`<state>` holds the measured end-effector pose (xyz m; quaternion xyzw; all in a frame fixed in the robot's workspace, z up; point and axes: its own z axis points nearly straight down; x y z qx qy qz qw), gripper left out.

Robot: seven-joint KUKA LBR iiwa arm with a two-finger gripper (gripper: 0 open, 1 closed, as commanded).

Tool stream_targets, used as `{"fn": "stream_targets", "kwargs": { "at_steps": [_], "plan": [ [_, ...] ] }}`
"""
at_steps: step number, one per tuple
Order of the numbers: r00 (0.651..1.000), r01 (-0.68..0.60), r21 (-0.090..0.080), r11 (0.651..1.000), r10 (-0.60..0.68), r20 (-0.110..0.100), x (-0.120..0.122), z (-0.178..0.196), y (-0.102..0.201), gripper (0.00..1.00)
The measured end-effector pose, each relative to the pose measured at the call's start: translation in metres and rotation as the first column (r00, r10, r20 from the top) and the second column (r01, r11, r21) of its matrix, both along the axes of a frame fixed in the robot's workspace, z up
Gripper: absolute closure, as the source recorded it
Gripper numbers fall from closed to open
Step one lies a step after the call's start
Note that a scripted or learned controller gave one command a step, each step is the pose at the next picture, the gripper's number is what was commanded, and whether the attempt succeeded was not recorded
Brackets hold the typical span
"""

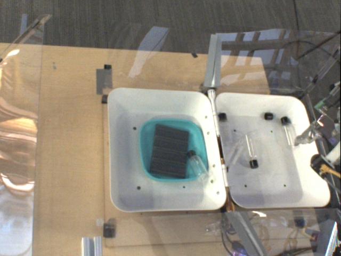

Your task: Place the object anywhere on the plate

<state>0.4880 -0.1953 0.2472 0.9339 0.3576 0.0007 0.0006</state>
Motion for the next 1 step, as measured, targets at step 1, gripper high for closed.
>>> {"fn": "stream_targets", "kwargs": {
  "at_steps": [1],
  "plan": [
    [0.999,-0.05,-0.004,0.999,0.05,0.009,0.0518,0.1447,0.008,0.0]
  ]
}}
